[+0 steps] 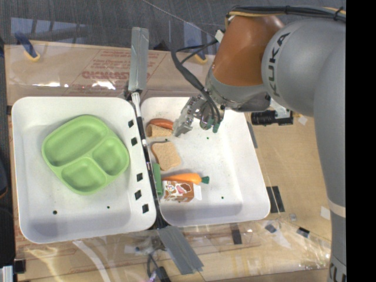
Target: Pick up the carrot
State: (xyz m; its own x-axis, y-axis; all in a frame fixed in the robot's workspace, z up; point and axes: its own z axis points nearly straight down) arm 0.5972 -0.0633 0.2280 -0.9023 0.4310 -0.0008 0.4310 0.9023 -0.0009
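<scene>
The carrot [184, 178], orange with a green stub at its right end, lies flat in the right bin [235, 157] near its front left. My gripper [194, 121] hangs over the back of the same bin, well behind the carrot and apart from it. Its fingers are open and nothing is between them.
A slice of bread [167, 155] lies just behind the carrot, a sausage [159, 124] farther back, and a small brown carton [178, 191] touches the carrot's front. A green divided plate [86, 153] sits in the left bin [35, 216]. The arm's grey and orange body covers the right bin's back right.
</scene>
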